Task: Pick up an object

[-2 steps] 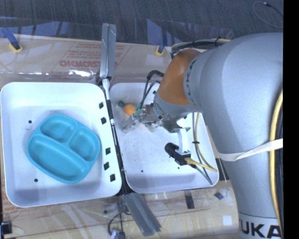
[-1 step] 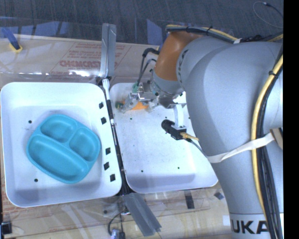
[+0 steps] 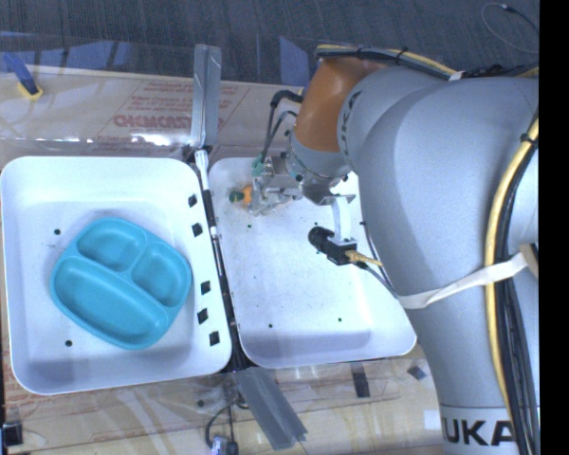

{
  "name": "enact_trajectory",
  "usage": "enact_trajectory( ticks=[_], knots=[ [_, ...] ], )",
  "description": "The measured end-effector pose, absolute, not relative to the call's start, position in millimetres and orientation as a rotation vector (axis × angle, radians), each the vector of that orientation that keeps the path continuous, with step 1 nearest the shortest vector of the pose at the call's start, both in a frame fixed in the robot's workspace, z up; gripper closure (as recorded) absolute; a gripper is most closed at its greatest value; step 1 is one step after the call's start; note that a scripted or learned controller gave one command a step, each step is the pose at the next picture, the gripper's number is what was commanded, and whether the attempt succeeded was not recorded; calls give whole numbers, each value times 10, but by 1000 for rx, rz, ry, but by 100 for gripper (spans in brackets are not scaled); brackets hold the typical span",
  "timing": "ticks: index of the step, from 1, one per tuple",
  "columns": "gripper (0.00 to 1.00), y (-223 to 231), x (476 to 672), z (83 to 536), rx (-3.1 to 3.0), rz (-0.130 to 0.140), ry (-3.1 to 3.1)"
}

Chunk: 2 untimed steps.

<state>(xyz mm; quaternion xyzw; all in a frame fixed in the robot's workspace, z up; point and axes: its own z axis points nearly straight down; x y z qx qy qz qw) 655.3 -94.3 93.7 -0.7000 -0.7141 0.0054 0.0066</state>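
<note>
The grey arm (image 3: 436, 207) comes in from the right and bends down over the right-hand bin (image 3: 294, 311), its orange band (image 3: 321, 102) sitting high above the wrist. The gripper (image 3: 266, 186) hangs low in that bin's far left corner, close to the wall shared with the other bin. From here the wrist and cabling crowd the tip, so I cannot tell whether it is open or closed, and I see nothing plainly held in it. Just to its left, on the white floor, there is a small orange and green speck (image 3: 239, 196), too tiny to tell what it is or whether it touches the gripper. The one clear object is a blue divided plate (image 3: 121, 282), with three compartments, lying flat in the middle of the left-hand bin (image 3: 19, 188), a little towards the near side. It is well apart from the gripper, across the dividing walls between the two bins, to the left of it and nearer the front of the bench (image 3: 95, 112).
</note>
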Motion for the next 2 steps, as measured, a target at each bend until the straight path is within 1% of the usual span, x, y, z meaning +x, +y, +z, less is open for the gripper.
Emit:
enact_trajectory(
  ticks=[1, 2],
  knots=[
    [100, -154, 6440, 3059, -2208, 7, -2229],
    [100, 706, 5432, 2097, -2206, 16, -2228]
  ],
)
